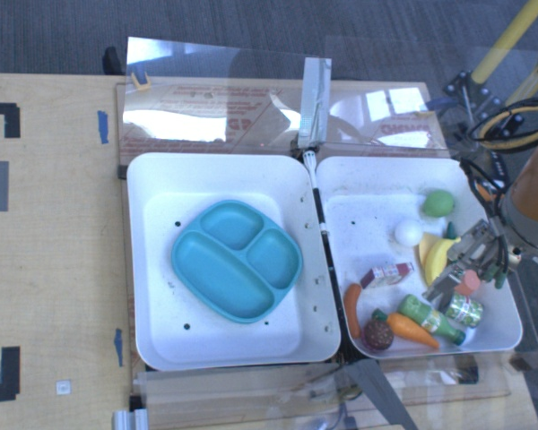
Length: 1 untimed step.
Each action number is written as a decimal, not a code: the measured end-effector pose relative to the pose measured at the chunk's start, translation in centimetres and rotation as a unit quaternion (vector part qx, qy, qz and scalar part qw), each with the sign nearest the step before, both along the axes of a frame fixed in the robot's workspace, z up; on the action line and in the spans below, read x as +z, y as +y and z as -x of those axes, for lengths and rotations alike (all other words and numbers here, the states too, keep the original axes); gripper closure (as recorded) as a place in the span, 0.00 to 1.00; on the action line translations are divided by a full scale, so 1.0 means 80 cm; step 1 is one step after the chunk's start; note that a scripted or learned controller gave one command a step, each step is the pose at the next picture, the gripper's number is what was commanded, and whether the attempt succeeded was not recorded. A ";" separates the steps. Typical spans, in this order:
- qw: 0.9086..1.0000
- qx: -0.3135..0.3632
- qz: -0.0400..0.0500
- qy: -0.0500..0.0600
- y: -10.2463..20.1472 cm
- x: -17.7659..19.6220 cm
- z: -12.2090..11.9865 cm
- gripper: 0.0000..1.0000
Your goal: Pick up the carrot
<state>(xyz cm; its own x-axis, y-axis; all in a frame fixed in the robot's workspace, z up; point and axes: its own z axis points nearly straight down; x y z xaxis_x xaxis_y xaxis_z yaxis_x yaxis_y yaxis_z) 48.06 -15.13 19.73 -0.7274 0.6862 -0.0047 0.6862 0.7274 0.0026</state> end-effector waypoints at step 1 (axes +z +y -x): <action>1.000 -0.005 0.002 -0.009 0.052 -0.117 -0.006 0.00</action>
